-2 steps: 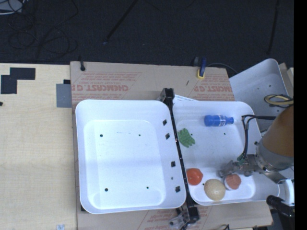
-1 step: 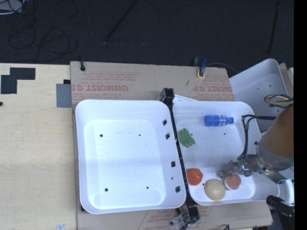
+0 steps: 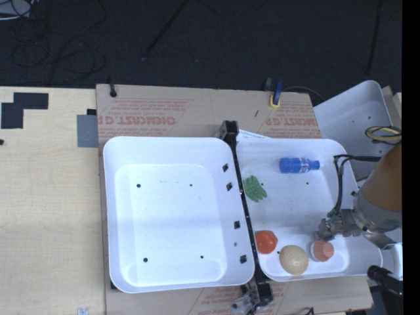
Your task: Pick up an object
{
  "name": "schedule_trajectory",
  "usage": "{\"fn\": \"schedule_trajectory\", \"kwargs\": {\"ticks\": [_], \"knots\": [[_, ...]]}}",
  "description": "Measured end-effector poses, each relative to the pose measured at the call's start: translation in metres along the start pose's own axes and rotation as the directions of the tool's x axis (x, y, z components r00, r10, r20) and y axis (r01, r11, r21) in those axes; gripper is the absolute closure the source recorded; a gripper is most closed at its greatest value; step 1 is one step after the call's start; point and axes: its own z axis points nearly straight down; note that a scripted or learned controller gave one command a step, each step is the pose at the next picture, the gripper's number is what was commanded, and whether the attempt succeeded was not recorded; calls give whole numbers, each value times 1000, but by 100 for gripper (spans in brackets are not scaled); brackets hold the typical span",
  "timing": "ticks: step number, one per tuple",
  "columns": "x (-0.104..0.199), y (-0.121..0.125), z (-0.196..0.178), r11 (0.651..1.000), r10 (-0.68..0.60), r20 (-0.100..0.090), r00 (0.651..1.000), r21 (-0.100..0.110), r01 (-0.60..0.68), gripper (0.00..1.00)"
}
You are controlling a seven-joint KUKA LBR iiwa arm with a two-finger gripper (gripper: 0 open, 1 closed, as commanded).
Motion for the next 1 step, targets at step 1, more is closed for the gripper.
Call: {"fn": "schedule_trajectory", "kwargs": {"ticks": [1], "knots": [[0, 0, 1, 1000, 2, 0, 1000, 1, -2, 0]]}}
